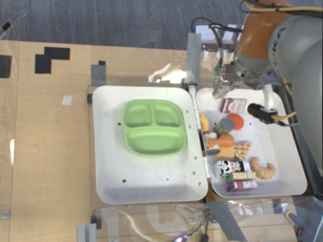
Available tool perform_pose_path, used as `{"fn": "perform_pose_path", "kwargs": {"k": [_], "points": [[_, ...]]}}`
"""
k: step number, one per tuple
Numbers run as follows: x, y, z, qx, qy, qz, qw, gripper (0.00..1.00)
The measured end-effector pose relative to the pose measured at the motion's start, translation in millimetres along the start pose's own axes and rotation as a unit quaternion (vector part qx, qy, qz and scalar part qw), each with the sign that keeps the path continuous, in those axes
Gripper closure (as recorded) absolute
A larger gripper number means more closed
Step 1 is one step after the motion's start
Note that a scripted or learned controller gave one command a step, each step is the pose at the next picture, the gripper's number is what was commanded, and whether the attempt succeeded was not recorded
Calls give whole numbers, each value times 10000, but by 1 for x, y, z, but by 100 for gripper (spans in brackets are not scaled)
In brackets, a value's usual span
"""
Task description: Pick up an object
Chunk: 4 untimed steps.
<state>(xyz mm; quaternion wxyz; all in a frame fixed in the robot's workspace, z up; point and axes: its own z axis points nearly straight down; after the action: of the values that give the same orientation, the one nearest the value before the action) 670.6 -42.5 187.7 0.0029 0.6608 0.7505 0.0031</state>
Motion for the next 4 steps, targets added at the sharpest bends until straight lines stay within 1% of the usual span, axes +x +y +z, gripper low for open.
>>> {"fn": "perform_pose_path", "kwargs": {"k": [1,2,3,4], "points": [[-57,-44,-73,4,-12,-797,9968,100],[-19,-97,-22,28,-2,922,9957,100],[-14,-94,-33,16,-2,-948,9955,100],[-7,-79,-9,22,1,-451,9990,100]]}}
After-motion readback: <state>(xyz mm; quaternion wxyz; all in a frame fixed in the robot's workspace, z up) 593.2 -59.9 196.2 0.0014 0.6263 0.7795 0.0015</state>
